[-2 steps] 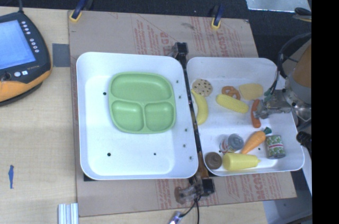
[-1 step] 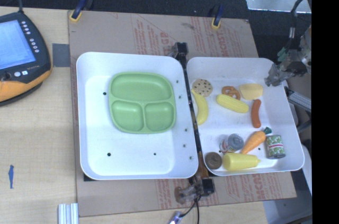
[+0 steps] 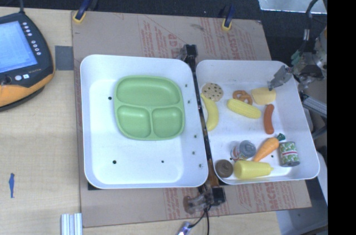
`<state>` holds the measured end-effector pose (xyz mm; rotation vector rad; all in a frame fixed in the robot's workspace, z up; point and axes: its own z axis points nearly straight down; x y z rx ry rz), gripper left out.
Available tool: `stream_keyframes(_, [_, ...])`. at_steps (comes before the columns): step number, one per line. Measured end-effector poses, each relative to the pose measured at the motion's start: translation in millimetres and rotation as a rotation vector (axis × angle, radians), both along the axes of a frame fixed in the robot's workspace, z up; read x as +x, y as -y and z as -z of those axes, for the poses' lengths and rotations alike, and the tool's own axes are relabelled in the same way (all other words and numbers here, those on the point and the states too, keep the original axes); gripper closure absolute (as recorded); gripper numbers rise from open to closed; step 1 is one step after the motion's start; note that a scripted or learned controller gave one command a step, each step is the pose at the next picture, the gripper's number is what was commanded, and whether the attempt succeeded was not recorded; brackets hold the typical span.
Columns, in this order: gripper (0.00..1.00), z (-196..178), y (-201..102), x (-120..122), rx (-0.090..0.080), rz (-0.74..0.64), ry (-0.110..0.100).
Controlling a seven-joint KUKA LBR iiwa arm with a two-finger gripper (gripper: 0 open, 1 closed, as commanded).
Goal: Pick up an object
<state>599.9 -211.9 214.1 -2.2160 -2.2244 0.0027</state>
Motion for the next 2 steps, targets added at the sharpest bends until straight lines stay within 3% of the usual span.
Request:
stream_keyframes(1, [0.00,123.5,-0.7,-8.3,0.000,-0.001,-0.004])
stream_keyframes(2, [0.00,122.0,0.2,1.1,-0.001,-0.002,0.000])
